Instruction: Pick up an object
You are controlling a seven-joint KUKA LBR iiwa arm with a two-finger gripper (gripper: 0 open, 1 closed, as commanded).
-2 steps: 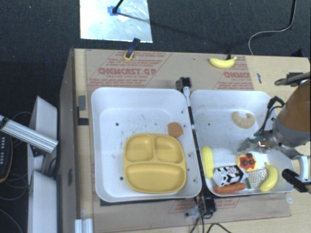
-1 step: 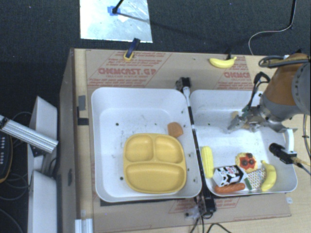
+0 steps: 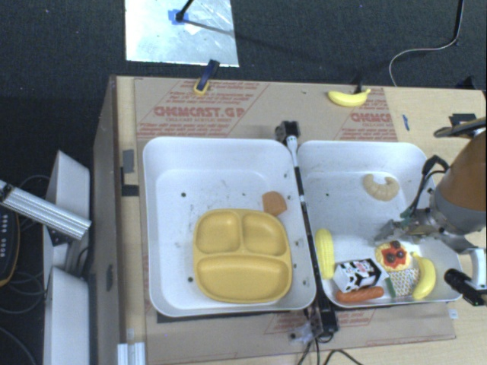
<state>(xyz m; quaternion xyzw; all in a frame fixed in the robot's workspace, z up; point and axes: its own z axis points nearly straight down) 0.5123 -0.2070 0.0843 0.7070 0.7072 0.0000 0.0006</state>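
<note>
I see the gripper (image 3: 401, 230) just above the fruit tart (image 3: 394, 256); jaw state I cannot tell

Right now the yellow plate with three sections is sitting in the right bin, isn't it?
Not quite. The camera view shows the yellow plate with three sections sitting in the left bin, not the right one. The right bin holds the small toy foods.

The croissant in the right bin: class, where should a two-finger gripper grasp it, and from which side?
Probably from straight above, closing across the thick middle of the croissant. It lies flat and alone on the right bin floor, its horns curving downward, so the arch's centre offers the narrowest, clearest span.
</note>
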